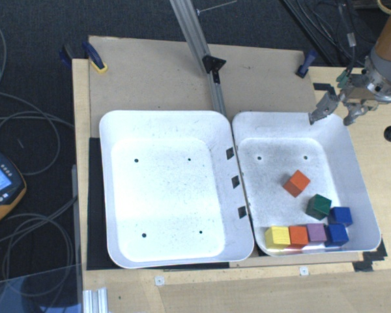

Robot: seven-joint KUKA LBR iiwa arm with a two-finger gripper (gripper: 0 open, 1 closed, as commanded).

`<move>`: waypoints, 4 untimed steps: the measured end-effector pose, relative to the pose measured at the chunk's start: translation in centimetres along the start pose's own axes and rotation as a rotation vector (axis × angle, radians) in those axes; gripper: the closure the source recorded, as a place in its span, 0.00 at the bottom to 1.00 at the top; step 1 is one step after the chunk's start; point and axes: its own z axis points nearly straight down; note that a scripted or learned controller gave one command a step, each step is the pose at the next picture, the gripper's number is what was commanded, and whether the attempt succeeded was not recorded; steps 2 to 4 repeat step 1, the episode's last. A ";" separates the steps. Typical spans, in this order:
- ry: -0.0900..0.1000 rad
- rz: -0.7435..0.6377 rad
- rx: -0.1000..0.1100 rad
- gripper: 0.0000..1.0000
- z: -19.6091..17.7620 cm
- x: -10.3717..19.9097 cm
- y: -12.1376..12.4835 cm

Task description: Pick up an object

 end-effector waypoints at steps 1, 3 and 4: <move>0.006 0.003 0.012 0.00 8.3 4.7 -8.7; 0.006 0.003 0.012 0.00 8.3 4.7 -8.7; 0.006 0.003 0.012 0.00 8.3 4.7 -8.7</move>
